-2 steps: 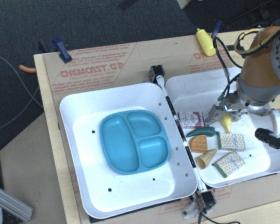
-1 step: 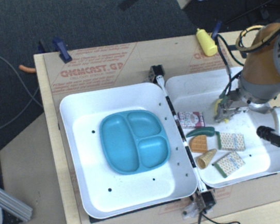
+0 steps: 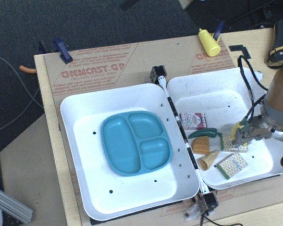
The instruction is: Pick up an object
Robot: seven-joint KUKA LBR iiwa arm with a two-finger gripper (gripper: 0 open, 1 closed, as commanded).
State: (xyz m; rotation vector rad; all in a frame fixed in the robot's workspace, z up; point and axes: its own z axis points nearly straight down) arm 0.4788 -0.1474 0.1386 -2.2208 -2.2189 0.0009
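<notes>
Camera view: end effector (image 3: 238, 137) down in right bin (image 3: 208, 85) amid small items near waffle cone (image 3: 207, 160), grip state can't tell, so pick not confirmed; lift left.

Glossy white plastic bins (image 3: 83, 145), a smooth matt blue plastic tray (image 3: 135, 141), on a printed brown cardboard sheet (image 3: 98, 69).

A light blue divided plate (image 3: 135, 142) lies in a white bin (image 3: 91, 196); the packet (image 3: 232, 165) bears a green checkered pattern.
</notes>
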